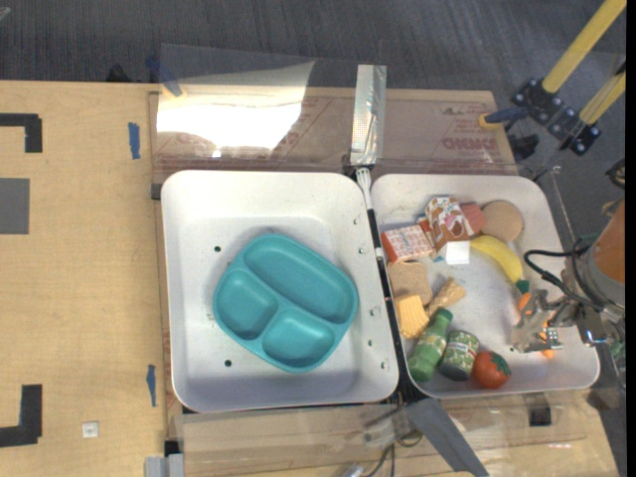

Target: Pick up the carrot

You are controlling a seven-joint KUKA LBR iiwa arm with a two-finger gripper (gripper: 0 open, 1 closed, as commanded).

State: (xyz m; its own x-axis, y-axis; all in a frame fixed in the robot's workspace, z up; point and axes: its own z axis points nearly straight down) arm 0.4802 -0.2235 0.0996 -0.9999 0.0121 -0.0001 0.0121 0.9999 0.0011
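I reach in from three o'clock, low on that side. My arm (608,266) shows its orange band at the edge, with dark cables looping off the wrist. My gripper (538,318) hangs toward four o'clock, its metal fingers (527,311) pointing down and toward nine o'clock. How far apart they stand is unclear.

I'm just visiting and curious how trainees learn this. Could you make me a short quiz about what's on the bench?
1. True or false: the teal plate lies in the left bin.
2. Which bin is the gripper over? A) left B) right
3. What yellow fruit lies in the right bin?

Key: 1 true. 2 B. 3 a banana.
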